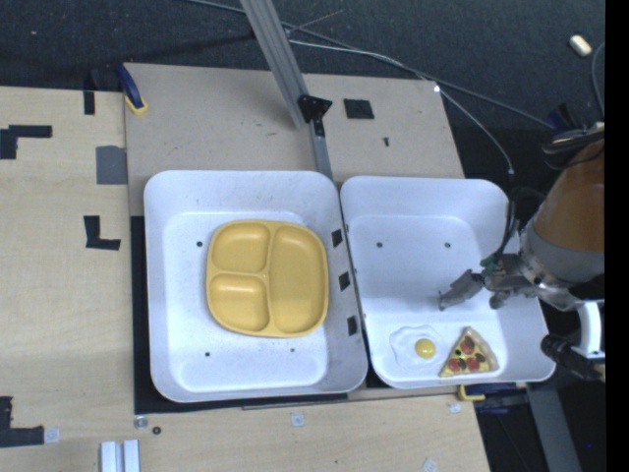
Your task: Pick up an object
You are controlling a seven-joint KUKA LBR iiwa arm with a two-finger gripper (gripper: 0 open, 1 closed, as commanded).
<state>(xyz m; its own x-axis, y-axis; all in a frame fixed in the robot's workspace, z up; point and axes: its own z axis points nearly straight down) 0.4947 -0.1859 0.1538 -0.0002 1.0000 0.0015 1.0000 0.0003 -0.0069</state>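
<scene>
Gripper (476,294) hovering over right bin (423,205), fingers spread apart w/ nothing btwn them, fried egg toy (417,346) lying near bin's front edge, pizza slice toy (470,353) sitting just beside egg, yellow divided plate (266,277) resting in left bin (177,264)

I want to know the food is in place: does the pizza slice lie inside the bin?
Inside. The pizza slice lies flat on the floor of the right bin, near its front wall, beside the fried egg.
</scene>
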